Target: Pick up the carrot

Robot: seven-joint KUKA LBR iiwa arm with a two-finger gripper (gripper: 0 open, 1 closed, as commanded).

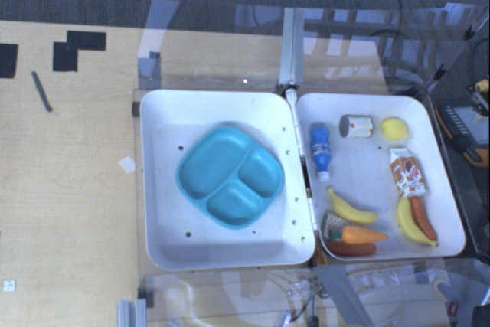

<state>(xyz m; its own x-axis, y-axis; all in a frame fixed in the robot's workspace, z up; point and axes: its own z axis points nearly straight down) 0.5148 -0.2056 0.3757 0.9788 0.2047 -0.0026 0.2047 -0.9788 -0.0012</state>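
The carrot (pixel 361 234) is orange and lies on its side near the front left corner of the right bin (pixel 438 135). A dark red sausage-like piece (pixel 353 248) lies just in front of it, touching it. A small banana (pixel 351 208) lies just behind the carrot.
The right bin also holds a blue bottle (pixel 320 150), a small can (pixel 356 125), a lemon (pixel 394 128), a snack packet (pixel 407 174), a second banana (pixel 410 223) and a red-brown sausage (pixel 423 218). A blue divided plate (pixel 230 175) lies in the left bin (pixel 157 188).
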